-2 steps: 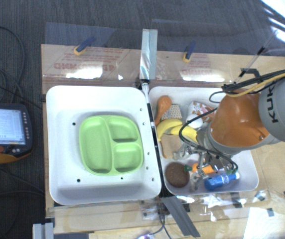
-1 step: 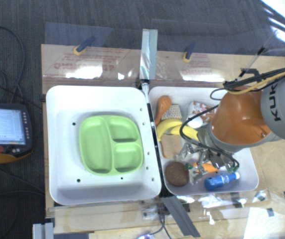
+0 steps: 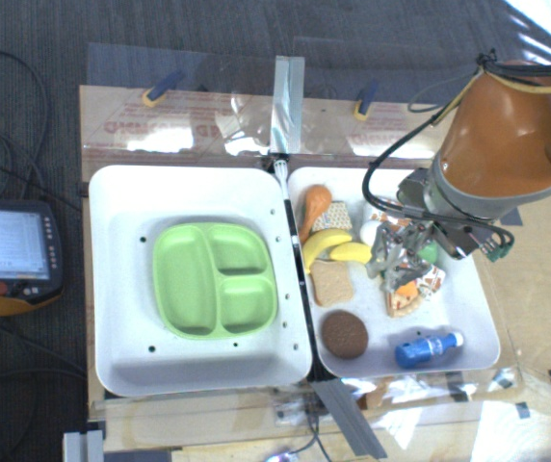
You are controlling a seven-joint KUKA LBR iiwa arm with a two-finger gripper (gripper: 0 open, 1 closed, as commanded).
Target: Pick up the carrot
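Nearest us in the right bin [image 3: 483, 349], we list a blue bottle [image 3: 428, 347] lying by the front edge and a round brown cookie [image 3: 344, 334] toward the front left corner. Behind these we note a square cracker [image 3: 331, 282], a pizza slice [image 3: 406, 296] and a banana [image 3: 334, 250]. The gripper [image 3: 392, 256] hangs over the bin's middle, just above the pizza slice; whether it stands apart or together we cannot tell. The carrot [image 3: 315, 204] lies in the far left corner, against the dividing wall, apart from the gripper. In the left bin [image 3: 121, 210] we record a green divided tray [image 3: 215, 279] at its centre.
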